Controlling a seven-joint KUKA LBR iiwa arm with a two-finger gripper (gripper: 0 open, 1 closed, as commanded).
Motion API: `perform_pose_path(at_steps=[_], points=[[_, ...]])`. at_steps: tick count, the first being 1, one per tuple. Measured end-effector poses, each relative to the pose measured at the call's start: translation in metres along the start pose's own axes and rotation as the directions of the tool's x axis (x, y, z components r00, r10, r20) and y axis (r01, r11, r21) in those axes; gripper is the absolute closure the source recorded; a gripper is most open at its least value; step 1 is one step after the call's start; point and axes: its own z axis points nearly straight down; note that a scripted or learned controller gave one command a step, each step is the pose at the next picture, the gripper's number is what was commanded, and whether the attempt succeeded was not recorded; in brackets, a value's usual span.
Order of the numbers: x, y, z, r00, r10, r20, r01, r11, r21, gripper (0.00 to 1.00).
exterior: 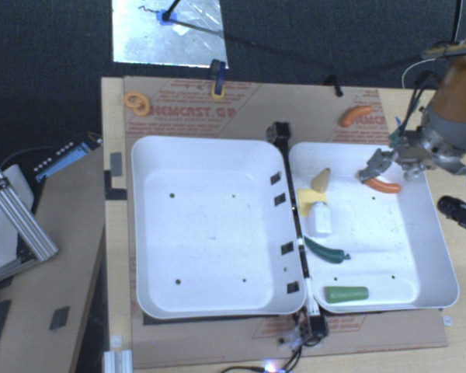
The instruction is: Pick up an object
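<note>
1 fixed camera overhead, slanted down at 2 bins (210,150).

**Quick count of what's sitting on the bench**

So I'm counting two white bins: left bin (210,231) and right bin (419,263). The right one is holding five things: one orange sausage (384,185), one tan cone-ish piece (320,179), one white bottle with a yellow cap (318,214), one dark green pepper (325,249), one green block (346,293). Lying outside on the cardboard: one more orange sausage (356,116) and one pretzel-looking ring (137,103).
</note>
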Motion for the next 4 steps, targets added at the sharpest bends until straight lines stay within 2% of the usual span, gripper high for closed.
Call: perform_pose_path(at_steps=[1, 2, 3, 4], points=[[0.0, 0.001, -0.011, 1.0, -0.003, 0.0, 0.003, 1.0, -0.003, 1.0], [0.014, 0.02, -0.143, 1.0, -0.005, 0.004, 0.005, 1.0, -0.017, 1.0], [0.013, 0.006, -0.322, 1.0, -0.003, 0.005, 0.003, 1.0, -0.02, 1.0], [0.079, -0.028, -0.169, 1.0, -0.007, -0.005, 0.007, 1.0, 0.016, 1.0]])
